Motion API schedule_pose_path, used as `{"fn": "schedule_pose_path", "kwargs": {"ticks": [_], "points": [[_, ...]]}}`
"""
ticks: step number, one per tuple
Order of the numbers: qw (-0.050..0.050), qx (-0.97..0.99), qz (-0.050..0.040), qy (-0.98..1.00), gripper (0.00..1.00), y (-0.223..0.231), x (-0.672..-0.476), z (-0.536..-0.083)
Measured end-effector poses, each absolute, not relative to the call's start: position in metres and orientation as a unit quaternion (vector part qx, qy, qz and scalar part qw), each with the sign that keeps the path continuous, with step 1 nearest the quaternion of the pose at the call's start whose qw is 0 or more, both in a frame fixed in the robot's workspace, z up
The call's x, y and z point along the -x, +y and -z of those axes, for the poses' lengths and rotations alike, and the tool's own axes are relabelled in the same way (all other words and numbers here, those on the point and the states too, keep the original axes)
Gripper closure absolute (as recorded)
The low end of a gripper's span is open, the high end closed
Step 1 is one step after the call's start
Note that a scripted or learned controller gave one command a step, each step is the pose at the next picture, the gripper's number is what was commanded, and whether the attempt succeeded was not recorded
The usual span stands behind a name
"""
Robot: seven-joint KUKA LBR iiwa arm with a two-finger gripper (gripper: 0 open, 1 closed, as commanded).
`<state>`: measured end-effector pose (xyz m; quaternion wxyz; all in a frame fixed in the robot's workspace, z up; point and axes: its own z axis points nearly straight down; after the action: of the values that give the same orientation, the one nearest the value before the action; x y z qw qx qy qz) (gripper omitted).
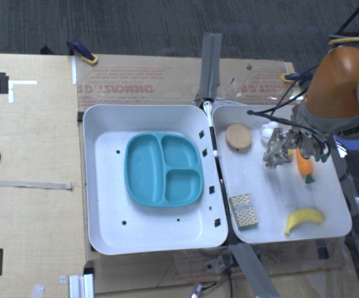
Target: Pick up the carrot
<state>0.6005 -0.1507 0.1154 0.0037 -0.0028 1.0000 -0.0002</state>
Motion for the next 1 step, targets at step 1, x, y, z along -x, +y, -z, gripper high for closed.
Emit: {"fn": "schedule_pose_path", "kwargs": {"ticks": [1], "points": [[0.002,-0.021,0.0003,1.000,1.00,-0.2105,-0.5271,-0.0931]]}}
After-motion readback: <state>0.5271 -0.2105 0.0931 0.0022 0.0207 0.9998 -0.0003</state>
